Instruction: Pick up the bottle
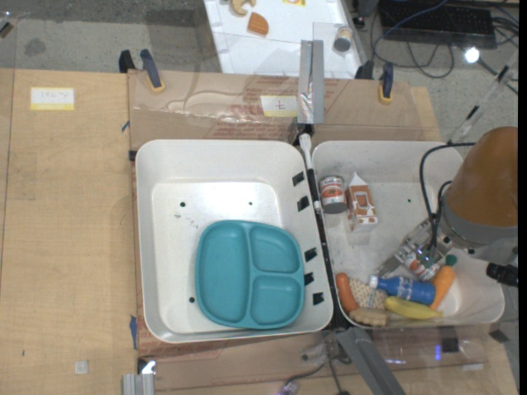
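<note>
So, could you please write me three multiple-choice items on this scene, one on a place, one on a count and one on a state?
1. Where does the blue bottle lie?
A. In the right bin, near its front
B. On the teal tray
C. On the bench outside the bins

2. How many compartments does the teal tray in the left bin have?
A. Two
B. Three
C. Five

3. How is the bottle posed?
A. Standing upright
B. Lying on its side
C. Lifted clear above the bin

Answers:
1. A, as it rests in the right bin beside the banana and the carrot.
2. B, as ridges split the tray into one long section and two smaller ones.
3. B, as its length runs flat along the bin floor, with the end effector just above it.
</note>
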